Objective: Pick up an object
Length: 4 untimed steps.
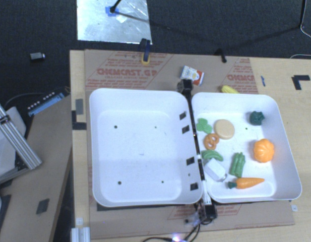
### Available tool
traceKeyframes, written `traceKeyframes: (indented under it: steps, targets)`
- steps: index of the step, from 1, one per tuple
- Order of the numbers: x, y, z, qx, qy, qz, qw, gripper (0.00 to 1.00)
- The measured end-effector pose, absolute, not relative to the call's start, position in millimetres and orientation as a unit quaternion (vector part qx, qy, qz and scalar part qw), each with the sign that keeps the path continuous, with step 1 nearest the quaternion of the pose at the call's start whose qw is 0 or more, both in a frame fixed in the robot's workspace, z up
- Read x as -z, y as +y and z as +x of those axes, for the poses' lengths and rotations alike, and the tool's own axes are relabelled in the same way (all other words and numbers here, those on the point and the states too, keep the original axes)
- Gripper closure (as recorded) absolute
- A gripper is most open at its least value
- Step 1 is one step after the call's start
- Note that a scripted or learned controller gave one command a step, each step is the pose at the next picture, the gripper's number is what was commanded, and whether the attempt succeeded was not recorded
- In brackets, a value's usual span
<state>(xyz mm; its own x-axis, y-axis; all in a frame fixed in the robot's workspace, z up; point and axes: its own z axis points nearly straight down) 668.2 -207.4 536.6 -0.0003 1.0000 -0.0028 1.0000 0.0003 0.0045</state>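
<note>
Two white bins sat side by side on a cardboard sheet (125, 69) over the tabletop (49, 150). The left bin (140, 150) showed bare white floor with a few small dark dots. All the candidate objects lay in the right bin (284, 135). Taking that bin's centre as the dial: a dark green broccoli piece (256, 117) lay at 2 o'clock near the far rim; an orange pumpkin (263, 150) at 3 o'clock; a carrot (246, 182) at 5 o'clock, lying flat with its tip toward 3 o'clock. Green beans (238, 164) lay at 6 o'clock, just above the carrot's leafy end. A white block (214, 170) sat at 7 o'clock near the divider, with a green pea pod (212, 155) just beside it at its 12 o'clock. An orange pretzel (211, 141) lay at 9 o'clock, a tan round disc (225, 129) close at the pretzel's 1 o'clock, and a green leafy piece (203, 125) at 10 o'clock near the divider. None of the objects was lifted; each rested on the bin floor. Outside the bin, a yellow item (229, 89) lay on the cardboard just past the far rim at 12 o'clock, and a small red-and-white packet (192, 75) lay further toward 11 o'clock. A shiny metal sheet (114, 13) lay on the dark floor beyond the tabletop. End effector state: could not tell.
</note>
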Motion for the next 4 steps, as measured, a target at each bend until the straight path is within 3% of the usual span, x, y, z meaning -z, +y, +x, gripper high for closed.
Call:
traceKeyframes:
  steps: [1,2,3,4]
  targets:
    - [-535.9,-170.5,639.9,-0.0010,0.709,0.705,0.001,1.00]
    - [-536.2,-207.6,669.1,-0.0006,0.707,0.707,0.003,1.00]
    - [-535.4,-167.6,633.4,-0.0006,0.709,0.705,0.000,1.00]
    - [-536.0,-208.0,669.4,-0.0007,0.707,0.707,0.004,1.00]
